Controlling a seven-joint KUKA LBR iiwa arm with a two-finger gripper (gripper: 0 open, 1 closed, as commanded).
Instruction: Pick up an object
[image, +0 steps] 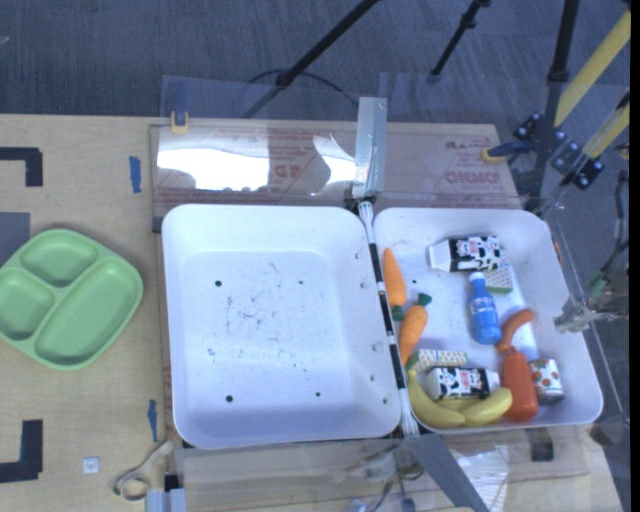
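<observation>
The right bin (570, 400) holds several objects. Two orange carrots (395, 280) (413, 328) lie along its left wall. A cow-print carton (468, 253) sits at the back, with a blue bottle (484, 310) just in front of it. Near the front lie a second cow-print carton (460, 381), a yellow banana (465, 410), a red-orange bottle (518, 382) and a small red-and-white can (546, 378). The left bin (265, 320) stands beside it, the two walls touching.
A green divided plate (68, 297) rests on the wooden bench at the far left. Clear plastic panels (260, 160) stand behind both bins. Tripod legs and a yellow bar (590, 70) rise at the back right.
</observation>
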